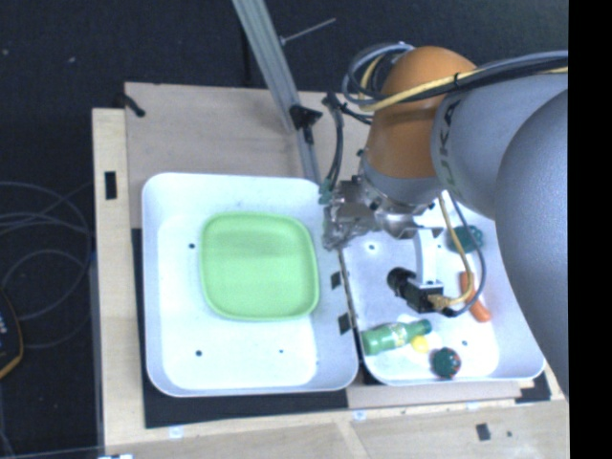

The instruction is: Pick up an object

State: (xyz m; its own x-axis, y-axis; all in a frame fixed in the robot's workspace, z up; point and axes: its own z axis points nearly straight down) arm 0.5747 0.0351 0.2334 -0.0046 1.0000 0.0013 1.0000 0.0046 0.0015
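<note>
Lowest in frame, lower right, lie a dark green round ball (445,360) and a green plastic bottle (394,335). Whether my gripper (337,226) is open, I cannot tell. I should descend squarely over the bottle.

Even overhead light; the two white bins (172,256) glare almost featureless, while the floor beyond the surface (210,122) falls to near black. Shadows are faint. The arm (516,151), nearest the lens, is soft; overall grain is coarse.
</note>
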